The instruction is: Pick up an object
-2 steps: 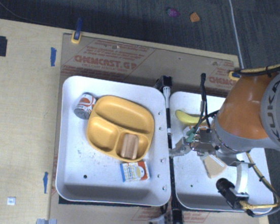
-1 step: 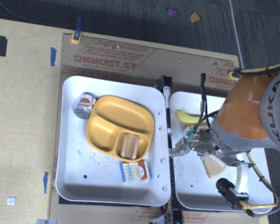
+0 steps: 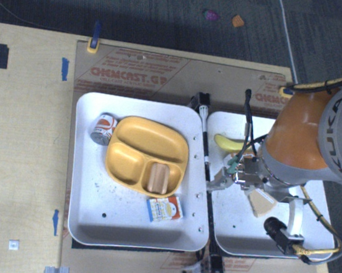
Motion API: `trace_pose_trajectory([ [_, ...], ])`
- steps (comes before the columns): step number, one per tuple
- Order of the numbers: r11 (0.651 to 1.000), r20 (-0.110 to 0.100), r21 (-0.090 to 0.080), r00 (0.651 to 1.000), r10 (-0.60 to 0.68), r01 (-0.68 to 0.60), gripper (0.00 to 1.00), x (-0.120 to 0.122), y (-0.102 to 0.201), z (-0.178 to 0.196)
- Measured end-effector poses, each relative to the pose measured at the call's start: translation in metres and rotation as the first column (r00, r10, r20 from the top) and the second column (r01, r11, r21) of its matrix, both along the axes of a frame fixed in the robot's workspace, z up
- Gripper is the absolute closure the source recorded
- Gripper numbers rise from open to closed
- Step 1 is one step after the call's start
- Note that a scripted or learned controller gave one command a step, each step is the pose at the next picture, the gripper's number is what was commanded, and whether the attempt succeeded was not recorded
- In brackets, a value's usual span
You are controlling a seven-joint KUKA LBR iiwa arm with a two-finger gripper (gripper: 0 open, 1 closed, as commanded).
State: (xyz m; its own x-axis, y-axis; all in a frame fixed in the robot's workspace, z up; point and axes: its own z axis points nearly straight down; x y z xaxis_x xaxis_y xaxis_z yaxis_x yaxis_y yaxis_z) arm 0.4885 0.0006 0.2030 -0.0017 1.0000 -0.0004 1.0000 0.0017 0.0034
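My gripper (image 3: pixel 220 179) hangs low at the left edge of the right bin (image 3: pixel 232 237), close to the divider between the bins. A yellow banana (image 3: pixel 227 143) lies just behind it at the bin's back left, partly hidden by the wrist. A tan wedge-shaped piece (image 3: pixel 261 204) rests to the gripper's right, half under the arm. In the left bin (image 3: pixel 79 214) sits a yellow divided plate (image 3: pixel 139 144) with a brown block (image 3: pixel 157 178) in its right compartment. A drink can (image 3: pixel 102 129) lies at the plate's back left. A small blue and white packet (image 3: pixel 164 209) lies in front of the plate.
The grey and orange arm (image 3: pixel 311 142) covers much of the right bin's back and middle. Cables and clamps (image 3: pixel 201 105) run along the strip between the bins. Cardboard (image 3: pixel 166 76) underlies both bins on the wooden bench.
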Motion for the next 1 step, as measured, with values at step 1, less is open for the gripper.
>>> trace_pose_trajectory([
  [1, 1.0, 0.0, 0.0, 1.0, 0.0, 0.0, 0.0, 0.0, 0.0, 0.0],
])
